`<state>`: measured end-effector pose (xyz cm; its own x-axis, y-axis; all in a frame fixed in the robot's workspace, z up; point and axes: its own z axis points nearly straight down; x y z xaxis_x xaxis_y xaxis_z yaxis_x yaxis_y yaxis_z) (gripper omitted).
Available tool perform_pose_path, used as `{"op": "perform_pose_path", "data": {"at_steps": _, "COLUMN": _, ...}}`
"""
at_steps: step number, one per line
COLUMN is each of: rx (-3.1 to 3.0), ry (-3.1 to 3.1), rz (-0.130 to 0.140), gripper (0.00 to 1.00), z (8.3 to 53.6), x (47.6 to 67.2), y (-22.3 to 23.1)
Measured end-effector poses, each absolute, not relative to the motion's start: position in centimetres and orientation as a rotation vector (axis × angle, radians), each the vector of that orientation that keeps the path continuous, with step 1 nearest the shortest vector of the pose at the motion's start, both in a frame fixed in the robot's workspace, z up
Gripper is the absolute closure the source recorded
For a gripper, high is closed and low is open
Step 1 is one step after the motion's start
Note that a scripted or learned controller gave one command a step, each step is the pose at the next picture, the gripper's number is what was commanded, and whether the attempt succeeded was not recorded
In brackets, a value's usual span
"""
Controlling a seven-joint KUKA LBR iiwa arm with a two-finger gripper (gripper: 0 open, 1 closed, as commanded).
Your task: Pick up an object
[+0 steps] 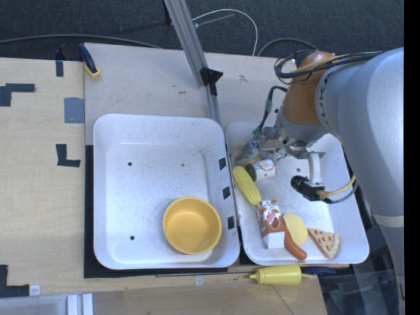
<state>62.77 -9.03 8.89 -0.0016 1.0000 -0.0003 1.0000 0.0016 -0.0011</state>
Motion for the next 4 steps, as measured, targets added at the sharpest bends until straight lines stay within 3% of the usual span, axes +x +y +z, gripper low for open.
{"op": "perform_pose_path", "data": {"at_steps": 1, "rx": -2.218, "ry": -2.223, "rz": 0.002, "gripper": 1.00, "z": 9.9, "x": 62.8, "y": -9.0}}
{"op": "perform_pose_path", "data": {"at_steps": 4, "rx": -2.222, "ry": -2.226, "rz": -0.004, "gripper": 1.00, "z": 27.2, "x": 63.3, "y": -10.4}}
